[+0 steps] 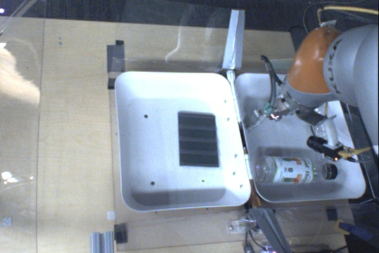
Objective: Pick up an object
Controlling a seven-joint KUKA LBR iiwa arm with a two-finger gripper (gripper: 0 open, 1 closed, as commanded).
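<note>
In the right-hand bin (355, 189), a clear plastic bottle (294, 169) lies on its side along the near wall, dark cap pointing right, label facing up. The arm (349, 65) enters from the right, its orange band (312, 62) above the bin's far half. The gripper (269, 112) hangs over the far-left part of this bin, close to the divider between the two bins and apart from the bottle. The state of the jaws cannot be told at this angle: the wrist body and cabling hide them.

The left-hand bin (133, 127) holds a dark, ribbed rectangular panel (198, 138) lying flat near its centre.

Judged risks from this position:
- The bottle is round and lies against the bin wall. A descent off its axis would probably roll it or push it harder against the wall instead of seating it between the jaws
- The gripper is near the divider rim; a straight descent here could strike the rim or bare floor
- The smooth plastic may slip under a shallow pinch
</note>
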